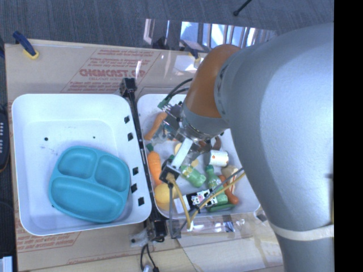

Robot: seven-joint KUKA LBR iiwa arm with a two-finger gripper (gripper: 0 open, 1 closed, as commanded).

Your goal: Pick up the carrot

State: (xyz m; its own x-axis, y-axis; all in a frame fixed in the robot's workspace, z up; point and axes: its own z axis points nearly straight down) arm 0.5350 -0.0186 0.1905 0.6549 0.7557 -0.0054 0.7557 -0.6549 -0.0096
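Observation:
The carrot (153,166), orange with a bit of green at its far end, lies lengthwise against the left wall of the right bin (148,103). The gripper (170,128) is down in that bin, just behind and to the right of the carrot, under the grey arm and its orange band. The wrist hides much of the gripper. Nothing can be made out in its grasp.
A second orange, elongated piece (156,124) lies near the gripper. A yellow fruit (163,195), green items (195,178), a small white bottle (218,157) and an orange piece (230,196) crowd the right bin. A blue divided plate (89,183) rests in the left bin (34,109).

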